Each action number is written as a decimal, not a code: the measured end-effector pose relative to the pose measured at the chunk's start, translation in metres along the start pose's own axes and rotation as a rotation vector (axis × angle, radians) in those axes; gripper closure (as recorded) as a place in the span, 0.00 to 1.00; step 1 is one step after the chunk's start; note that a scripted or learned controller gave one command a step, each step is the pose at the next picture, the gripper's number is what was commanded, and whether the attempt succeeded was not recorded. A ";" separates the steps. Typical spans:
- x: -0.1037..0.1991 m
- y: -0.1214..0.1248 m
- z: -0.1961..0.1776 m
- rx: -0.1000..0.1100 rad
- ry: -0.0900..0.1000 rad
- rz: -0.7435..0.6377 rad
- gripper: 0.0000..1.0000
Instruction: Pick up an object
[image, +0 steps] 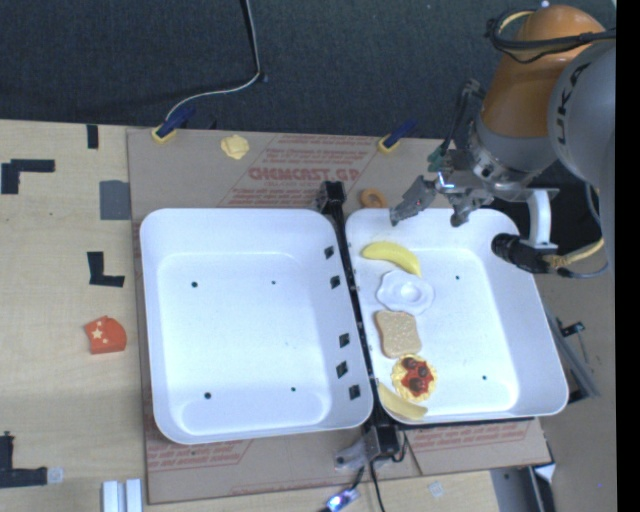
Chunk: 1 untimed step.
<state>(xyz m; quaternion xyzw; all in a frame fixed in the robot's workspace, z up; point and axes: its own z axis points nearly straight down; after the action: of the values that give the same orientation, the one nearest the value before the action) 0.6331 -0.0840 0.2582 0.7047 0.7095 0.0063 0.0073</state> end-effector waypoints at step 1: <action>0.089 -0.010 0.062 0.026 0.005 -0.002 0.00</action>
<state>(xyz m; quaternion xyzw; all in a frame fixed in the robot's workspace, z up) 0.6241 0.0052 0.1955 0.7039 0.7103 -0.0011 -0.0035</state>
